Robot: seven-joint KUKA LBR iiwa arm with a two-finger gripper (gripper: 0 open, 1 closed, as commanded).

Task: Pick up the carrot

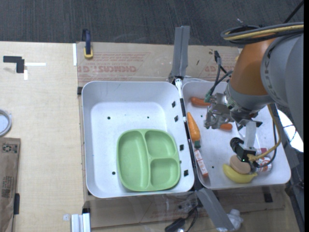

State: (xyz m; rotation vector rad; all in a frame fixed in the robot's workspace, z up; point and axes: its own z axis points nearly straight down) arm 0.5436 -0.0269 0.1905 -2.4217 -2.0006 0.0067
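Observation:
An orange carrot lies lengthwise against the left wall of the right bin. My gripper hangs low over the middle of that bin, just right of the carrot and apart from it. A smaller orange-red piece lies right beside the gripper. Another orange piece lies near the bin's back left corner. The wrist and arm hide the bin's back right part.
A yellow banana and a tan round thing lie at the right bin's front. A red and white packet rests by its left wall. The left bin holds a green divided plate.

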